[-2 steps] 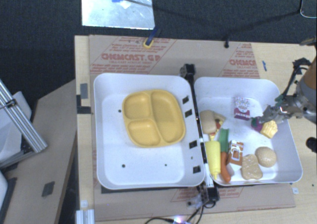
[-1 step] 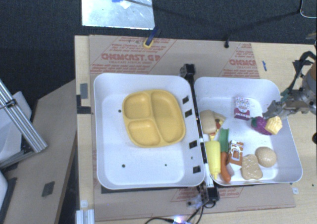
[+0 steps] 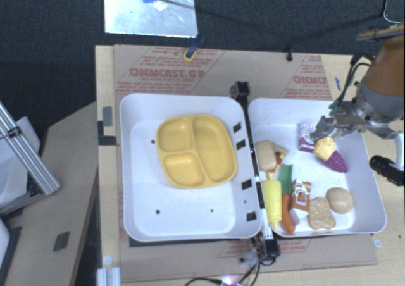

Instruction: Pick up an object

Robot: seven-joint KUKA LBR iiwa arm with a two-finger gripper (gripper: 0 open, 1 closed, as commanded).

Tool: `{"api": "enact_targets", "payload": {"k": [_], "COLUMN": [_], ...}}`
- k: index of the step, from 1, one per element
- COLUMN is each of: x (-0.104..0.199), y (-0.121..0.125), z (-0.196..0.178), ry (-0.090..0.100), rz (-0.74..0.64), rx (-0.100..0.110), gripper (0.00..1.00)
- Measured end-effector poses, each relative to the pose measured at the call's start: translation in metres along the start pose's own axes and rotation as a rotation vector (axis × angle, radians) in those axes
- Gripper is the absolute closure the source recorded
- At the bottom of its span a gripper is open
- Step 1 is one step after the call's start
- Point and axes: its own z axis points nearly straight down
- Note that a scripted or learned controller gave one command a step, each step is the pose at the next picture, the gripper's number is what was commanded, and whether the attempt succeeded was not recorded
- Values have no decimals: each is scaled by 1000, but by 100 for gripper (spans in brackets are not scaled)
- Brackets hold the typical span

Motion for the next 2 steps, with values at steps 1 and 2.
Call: {"api": "enact_targets", "payload": {"k": [1,2], "x": [49,85], "y": [25,54], "z": [-7,-8], "ry": [1,1], "rz": [-1,1], "rx": [-1,0], "gripper": [100,100]}}
